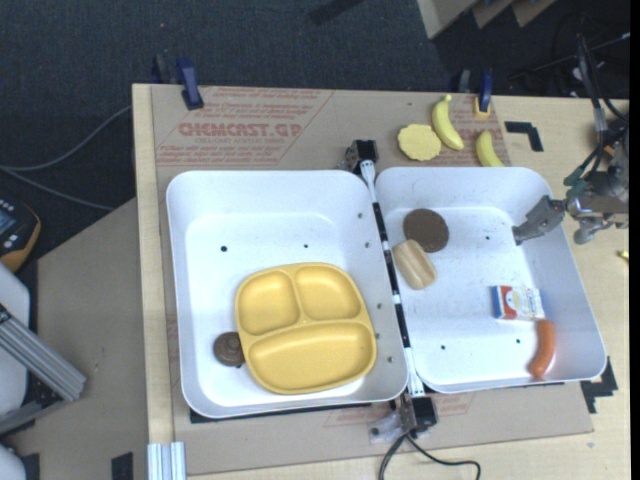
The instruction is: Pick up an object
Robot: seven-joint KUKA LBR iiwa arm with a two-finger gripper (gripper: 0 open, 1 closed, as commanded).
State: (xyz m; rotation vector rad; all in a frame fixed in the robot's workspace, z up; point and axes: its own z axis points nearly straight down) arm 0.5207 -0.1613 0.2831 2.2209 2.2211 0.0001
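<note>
Two white bins are being carried side by side on the surface (pixel 250 133). The left bin (pixel 200 208) is being occupied by a yellow divided tray (pixel 300 326), with a small brown piece (pixel 229 349) touching its left edge. The right bin (pixel 560 298) is being occupied by a dark round cookie (pixel 427 229), a tan bread roll (pixel 413 264), a small carton (pixel 517 303) and an orange sausage (pixel 543 349). The gripper (pixel 535 220) is being held above that bin's far right rim, nothing being seen in it; its state cannot be told.
</note>
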